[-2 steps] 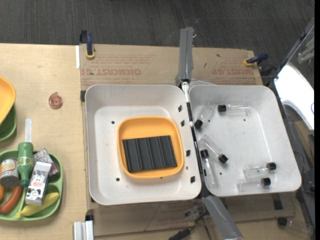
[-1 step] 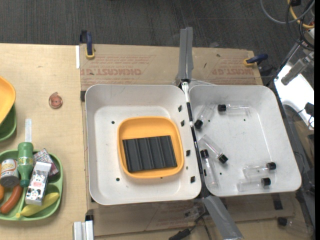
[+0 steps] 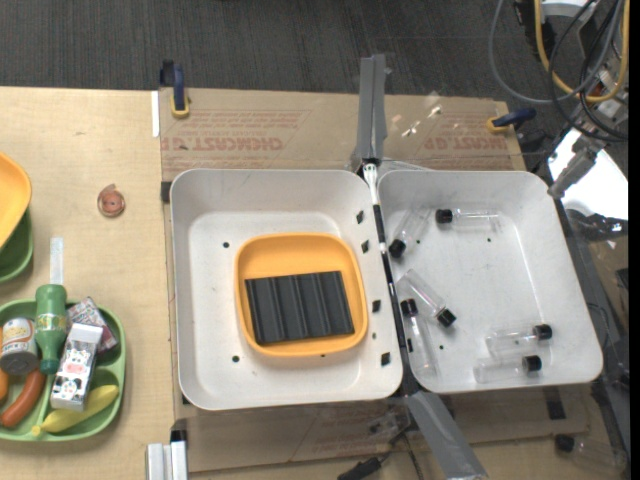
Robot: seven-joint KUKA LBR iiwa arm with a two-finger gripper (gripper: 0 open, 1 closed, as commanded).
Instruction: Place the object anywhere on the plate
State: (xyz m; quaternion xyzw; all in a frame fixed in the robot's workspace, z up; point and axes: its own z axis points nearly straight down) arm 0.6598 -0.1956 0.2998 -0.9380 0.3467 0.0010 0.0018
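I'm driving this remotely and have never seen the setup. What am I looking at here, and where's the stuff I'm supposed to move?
One fixed camera looks down at a slant on a bench holding two shallow white bins. The left bin holds an orange plate, your target, with a dark ribbed block lying on it. The right bin holds several clear tubes with black caps, such as one near the top and one by the middle. At far left, off the bins, sits a green tray of toy food. Cables hang at upper right.

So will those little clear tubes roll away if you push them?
Probably. The tubes look round and lie flat in the right bin, so a nudge could roll them. Their see-through bodies look smooth, perhaps slippery, and likely light.
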